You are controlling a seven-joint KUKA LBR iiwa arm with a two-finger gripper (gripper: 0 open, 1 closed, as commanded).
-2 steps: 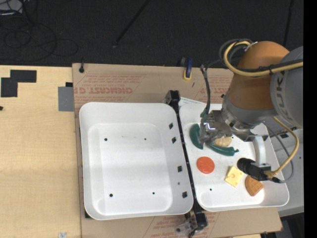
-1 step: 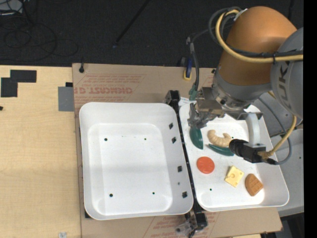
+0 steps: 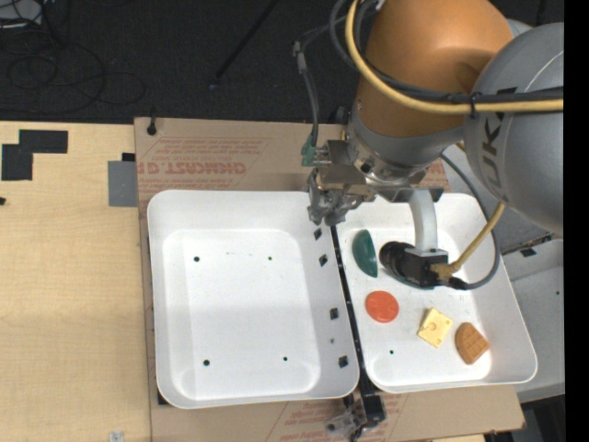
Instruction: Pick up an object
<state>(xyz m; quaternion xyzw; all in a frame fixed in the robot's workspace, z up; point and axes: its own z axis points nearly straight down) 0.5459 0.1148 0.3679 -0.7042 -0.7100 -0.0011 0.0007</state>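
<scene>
We note wooden table (image 3: 64, 274) carrying 2 shallow white plastic bins. Left bin (image 3: 239, 311) sits beside right bin (image 3: 433, 371). Claw (image 3: 329, 212) hangs over rear of divide between them. Spread or pressed together, we cannot tell; we see no object in it.

Candidates, all lying in right bin:
- teal curved piece (image 3: 366, 252)
- orange-red round disc (image 3: 382, 307)
- yellow holed cheese-like block (image 3: 435, 328)
- brown waffle-textured biscuit (image 3: 471, 343)

We judge pick not yet made: descent, grasp, lift left.

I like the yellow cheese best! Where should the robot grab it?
Probably from straight above, pinching the yellow cheese block across its flat sides: it lies flat in the right bin, apart from the other things.
</scene>
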